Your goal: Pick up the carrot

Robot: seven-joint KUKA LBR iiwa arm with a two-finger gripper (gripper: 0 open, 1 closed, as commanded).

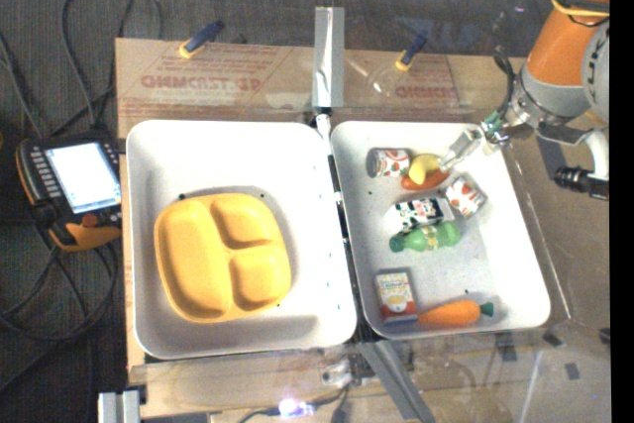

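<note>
So the carrot (pixel 451 314) is lying flat at about 5 o'clock in the right bin (pixel 515 243), almost against the bin's near wall, with its green stub pointing toward 3 o'clock. Its fat end is sitting just beside a small juice box (pixel 394 291), touching or very nearly; hard to call from this angle.

The arm is reaching in from the right, and the tool (pixel 474 144) is hanging up around 1 o'clock in that same bin, over the clutter there: a yellow-and-red fruit thing (pixel 424 171), a small can (pixel 388 160), another can (pixel 466 196), a cow-print carton (pixel 423 210) and a green bottle (pixel 428 238). How wide the tool is set can't be told from up here, and nothing is showing in it. It's well apart from the carrot.

Handling-wise, it's looking like a plastic toy carrot, so probably light, rigid and a bit slick, and being round and tapered it'll likely want to roll or squirt out of a pinch. Best bet is probably grabbing across the thick middle of the orange body, with the closing direction crosswise to its length. The thin green end looks too skinny to trust, and the fat end is crowded by the juice box. The near wall isn't leaving much room on that side either.

The left bin (pixel 149 173) is holding a yellow divided tray (pixel 224 255), not involved.
</note>
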